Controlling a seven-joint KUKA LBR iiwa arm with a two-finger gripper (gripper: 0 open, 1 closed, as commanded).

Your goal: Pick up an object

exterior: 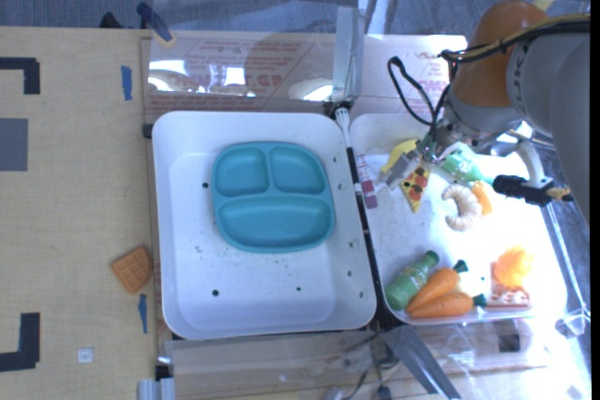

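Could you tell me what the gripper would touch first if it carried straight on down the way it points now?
Probably the yellow toy lying just under the gripper in the right bin; depth is hard to judge.

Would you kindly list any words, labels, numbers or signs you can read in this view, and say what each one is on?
No text here can be read.
Clear panel behind the left bin: reddish print, too blurred to read.
Clear panel behind the right bin: reddish print, too blurred to read.
Small label on the divider between the bins: too small to read.
Teal divided plate: no marking to be seen.
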